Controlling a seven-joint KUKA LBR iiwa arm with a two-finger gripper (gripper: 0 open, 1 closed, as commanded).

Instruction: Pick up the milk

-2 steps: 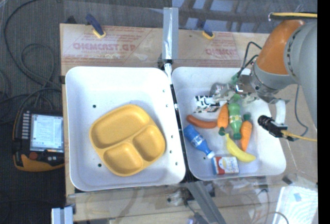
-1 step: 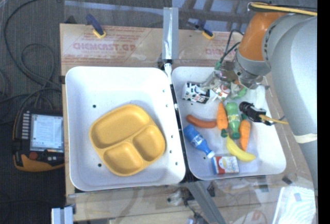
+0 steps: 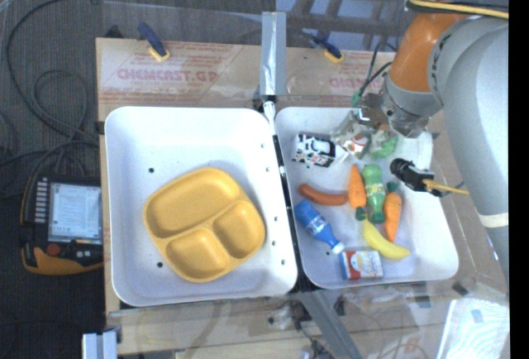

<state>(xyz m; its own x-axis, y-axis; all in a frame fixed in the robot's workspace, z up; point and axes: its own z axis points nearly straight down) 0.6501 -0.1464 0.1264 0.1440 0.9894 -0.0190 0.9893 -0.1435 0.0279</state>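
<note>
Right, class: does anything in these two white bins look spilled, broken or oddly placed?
Nothing looks spilled or broken. The cow-patterned black-and-white milk carton lies on its side in the right white bin, among jumbled toy foods. The yellow three-compartment plastic plate sits askew in the left white bin.

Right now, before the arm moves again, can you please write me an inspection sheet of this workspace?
Surface: two white bins, left bin and right bin, on a bench.
Job's things: cow-patterned milk carton lying in the right bin's upper left, apart from the hand.
Clutter: yellow divided plate in the left bin; sausage, blue bottle, carrots, green bottle, banana, small carton in the right bin.
Hand: low over the right bin's top; fingers unclear.
Cables: black cable on the floor.
Surroundings: teach pendant at left.
</note>
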